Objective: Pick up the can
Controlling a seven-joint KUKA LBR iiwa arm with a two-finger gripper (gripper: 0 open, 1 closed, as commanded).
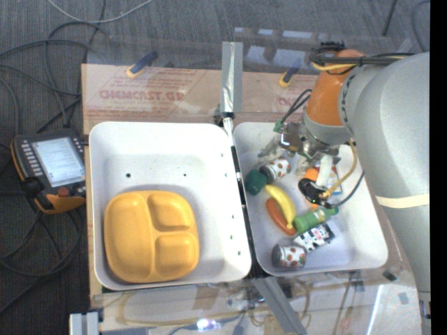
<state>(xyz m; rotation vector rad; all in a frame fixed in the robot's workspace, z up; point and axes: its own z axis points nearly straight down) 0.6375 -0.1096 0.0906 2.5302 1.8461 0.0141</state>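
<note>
Two small cans lie in the right bin (363, 257). One can (280, 167), white with red dots, rests on its side near the bin's back left. My gripper (279, 151) hangs just above and behind that can, very close to it. The other dotted can (289, 255) lies by the front wall, well away from the gripper. The grey arm with its orange band (328, 103) reaches in from the right and hides the bin's back right part.
Around the cans lie a dark green round thing (255, 181), a banana (280, 201), an orange piece (278, 219), a green bottle (314, 220) and a black-and-white spotted item (316, 236). The left bin (140, 145) holds a yellow divided plate (150, 236).
</note>
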